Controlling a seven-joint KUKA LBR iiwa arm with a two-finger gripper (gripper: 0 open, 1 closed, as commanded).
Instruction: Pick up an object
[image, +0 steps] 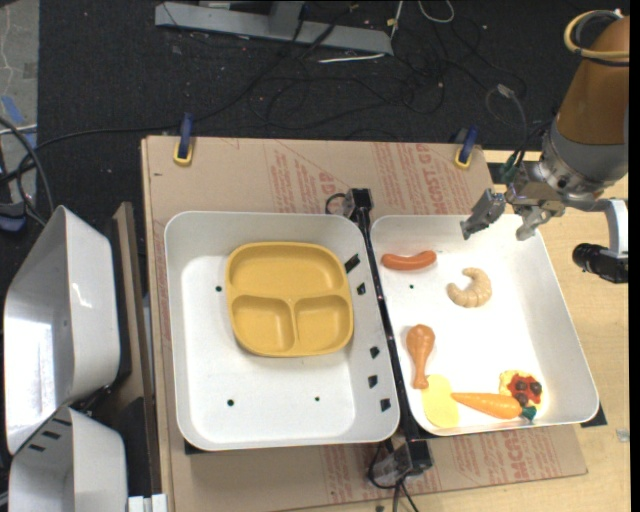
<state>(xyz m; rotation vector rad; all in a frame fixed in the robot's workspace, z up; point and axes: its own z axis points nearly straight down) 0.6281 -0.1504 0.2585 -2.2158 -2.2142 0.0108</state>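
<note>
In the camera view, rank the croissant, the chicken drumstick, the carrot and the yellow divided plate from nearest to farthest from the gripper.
Measured from the gripper at the right bin's far edge:
1. Croissant, in the right bin just below the gripper.
2. Chicken drumstick, at mid-height in the right bin near the divider.
3. Carrot, at the right bin's near edge.
4. Yellow divided plate, in the left bin.

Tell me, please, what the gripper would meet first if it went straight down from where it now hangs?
Probably the bare white floor of the right bin near its far edge. The gripper, fingers open, hangs above that corner; the croissant and sausage lie off to the side, though depth is hard to judge.
</note>
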